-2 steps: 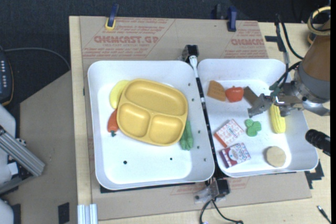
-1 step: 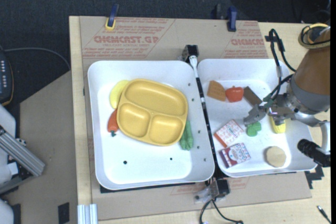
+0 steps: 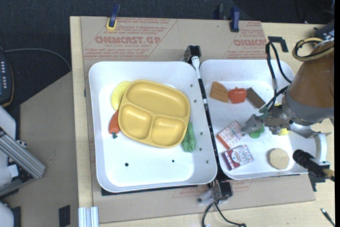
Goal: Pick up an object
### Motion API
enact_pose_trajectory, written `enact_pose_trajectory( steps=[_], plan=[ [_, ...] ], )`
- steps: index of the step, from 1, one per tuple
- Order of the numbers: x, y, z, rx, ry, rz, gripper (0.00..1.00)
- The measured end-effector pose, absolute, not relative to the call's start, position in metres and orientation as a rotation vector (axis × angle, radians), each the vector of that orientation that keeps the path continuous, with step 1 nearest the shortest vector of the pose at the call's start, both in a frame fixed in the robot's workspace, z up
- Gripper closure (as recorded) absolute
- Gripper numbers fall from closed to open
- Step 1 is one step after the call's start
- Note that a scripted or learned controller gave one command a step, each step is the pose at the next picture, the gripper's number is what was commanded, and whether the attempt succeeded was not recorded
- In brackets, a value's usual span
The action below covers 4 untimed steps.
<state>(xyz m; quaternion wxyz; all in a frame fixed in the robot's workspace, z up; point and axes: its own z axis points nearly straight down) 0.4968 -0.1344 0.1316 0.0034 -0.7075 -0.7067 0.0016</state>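
I see the gripper [image 3: 255, 126] low in the right bin [image 3: 241, 69], over a small green object [image 3: 256, 134] that seems to lie just under its tip. A red-and-white packet [image 3: 229, 134] lies just left of it, a second packet [image 3: 238, 156] below, and a round tan piece [image 3: 278, 158] nearby. The yellow divided tray [image 3: 153, 113] fills the left bin [image 3: 101, 114]. Whether the grip is released or clenched, I cannot tell.

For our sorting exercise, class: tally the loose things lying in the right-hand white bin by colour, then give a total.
Brown: 2, a tan flat wedge-shaped block and a dark brown small block
Red: 1, a red rounded toy
Red-and-white: 2, printed packets
Beige: 1, a round disc
Green: 1, a small piece
Total: 7
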Motion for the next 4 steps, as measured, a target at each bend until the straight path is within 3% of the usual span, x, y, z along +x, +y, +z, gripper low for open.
enact_pose_trajectory(
  steps=[1, 2, 4],
  plan=[
    [0.499, -0.132, 0.087, -2.218, -2.221, -0.008, 0.00],
    [0.501, -0.133, 0.100, -2.225, -2.225, -0.016, 1.00],
    [0.510, -0.136, 0.206, -2.224, -2.227, -0.005, 1.00]
  ],
)
